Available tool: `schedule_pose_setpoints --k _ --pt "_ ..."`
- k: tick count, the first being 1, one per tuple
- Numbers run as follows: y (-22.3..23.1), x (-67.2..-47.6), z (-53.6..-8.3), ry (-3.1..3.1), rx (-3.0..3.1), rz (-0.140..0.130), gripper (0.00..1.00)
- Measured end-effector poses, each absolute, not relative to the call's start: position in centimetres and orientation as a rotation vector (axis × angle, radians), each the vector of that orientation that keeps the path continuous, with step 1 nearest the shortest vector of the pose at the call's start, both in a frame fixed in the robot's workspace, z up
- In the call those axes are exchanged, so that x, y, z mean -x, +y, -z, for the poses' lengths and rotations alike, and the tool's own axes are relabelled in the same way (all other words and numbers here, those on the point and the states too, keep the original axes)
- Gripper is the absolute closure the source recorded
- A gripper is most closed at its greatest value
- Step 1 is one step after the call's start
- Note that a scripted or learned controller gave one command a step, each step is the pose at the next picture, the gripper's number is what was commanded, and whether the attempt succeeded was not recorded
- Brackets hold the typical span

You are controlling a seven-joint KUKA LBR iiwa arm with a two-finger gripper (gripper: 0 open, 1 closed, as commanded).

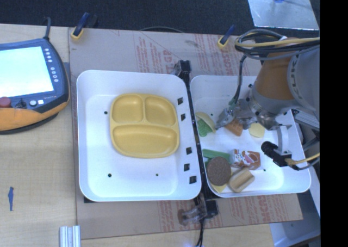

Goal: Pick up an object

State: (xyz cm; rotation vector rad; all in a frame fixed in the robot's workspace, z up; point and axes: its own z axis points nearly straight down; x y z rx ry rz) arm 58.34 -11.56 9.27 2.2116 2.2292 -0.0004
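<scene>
Right of centre, the gripper (231, 116) is lowered into the right bin (288, 186), its tip just beside an orange piece (235, 128); whether it grasps anything cannot be told. Nearby lie a green piece (205, 127), a yellow ball (256, 130), a brown disc (219, 170) and a bun (242, 180). The left bin (92, 175) holds a yellow tray (144, 126).

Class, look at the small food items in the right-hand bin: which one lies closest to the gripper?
The small orange piece, right beside the gripper. The brown round patty, the bun and the red-and-white packet lie lower in the bin.
</scene>
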Motion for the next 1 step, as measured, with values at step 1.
schedule_pose_setpoints --k 1 --pt "-15.07 -61.77 -15.14 2.220 -2.213 -0.003 0.00"
